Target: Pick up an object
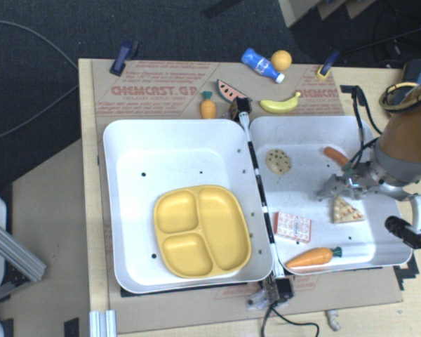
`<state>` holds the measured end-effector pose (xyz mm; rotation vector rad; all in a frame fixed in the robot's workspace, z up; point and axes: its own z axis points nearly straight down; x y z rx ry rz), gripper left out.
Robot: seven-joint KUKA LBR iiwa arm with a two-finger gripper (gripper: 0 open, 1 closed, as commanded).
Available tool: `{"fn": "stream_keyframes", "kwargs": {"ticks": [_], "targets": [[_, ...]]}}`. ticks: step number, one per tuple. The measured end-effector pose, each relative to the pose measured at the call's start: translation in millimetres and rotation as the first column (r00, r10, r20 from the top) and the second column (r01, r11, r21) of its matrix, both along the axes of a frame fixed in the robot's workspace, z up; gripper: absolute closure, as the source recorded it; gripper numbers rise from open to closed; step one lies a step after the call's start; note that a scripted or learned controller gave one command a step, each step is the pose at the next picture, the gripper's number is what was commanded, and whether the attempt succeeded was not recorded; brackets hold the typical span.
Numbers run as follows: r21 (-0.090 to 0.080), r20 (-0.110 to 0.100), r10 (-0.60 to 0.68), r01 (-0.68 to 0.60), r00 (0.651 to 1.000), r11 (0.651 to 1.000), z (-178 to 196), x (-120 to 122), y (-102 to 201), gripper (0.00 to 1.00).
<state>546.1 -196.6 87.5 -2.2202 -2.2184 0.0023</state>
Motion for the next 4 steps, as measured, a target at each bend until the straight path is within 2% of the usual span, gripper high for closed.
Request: {"fn": "stream_keyframes", "kwargs": {"ticks": [1, 2, 3, 4], "targets": [[-0.001, 0.005, 0.002, -0.002, 1.000, 1.000, -2, 92, -15, 0.00], [0.000, 0.001, 0.002, -0.002, 1.000, 1.000, -3, 120, 31, 0.00], [0.003, -0.001, 0.002, -0.002, 1.000, 1.000, -3, 120, -13, 0.00], [0.012, -0.005, 0.004, -0.004, 1.000, 1.000, 3, 120, -21, 0.00]]}}
